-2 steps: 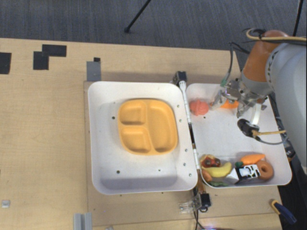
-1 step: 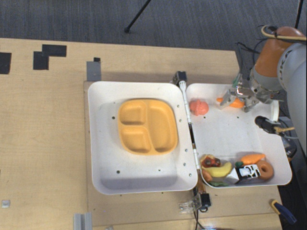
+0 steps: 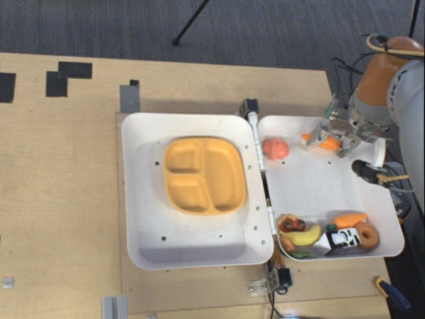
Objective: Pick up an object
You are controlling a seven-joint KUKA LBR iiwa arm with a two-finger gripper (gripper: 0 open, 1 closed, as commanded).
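Pale wooden surface [image 3: 60, 191] carries two white bins. At the right bin's [image 3: 319, 191] far edge the hand [image 3: 330, 137] sits over a small orange object [image 3: 327, 144]; whether it grips is unclear. A pink ball [image 3: 275, 149] lies just left.

We see a tabletop [image 3: 60, 198] of pale wood-look board, matt, with a faint grain. Both bins look like smooth white plastic with a soft sheen: left bin [image 3: 143, 244], right bin [image 3: 312, 191]. The compartment tray [image 3: 202, 175] reads as yellow-orange plastic, matt to satin. The pink ball [image 3: 275, 149] looks soft and matt. The banana [image 3: 305, 238] and doughnut [image 3: 366, 235] look like glossy moulded plastic toys. The floor [image 3: 199, 12] is dark carpet, rough and ribbed. We note the arm [image 3: 392, 78] has a smooth orange shell with slight gloss and grey painted casing; the end effector [image 3: 335, 138] looks like bare grey metal.
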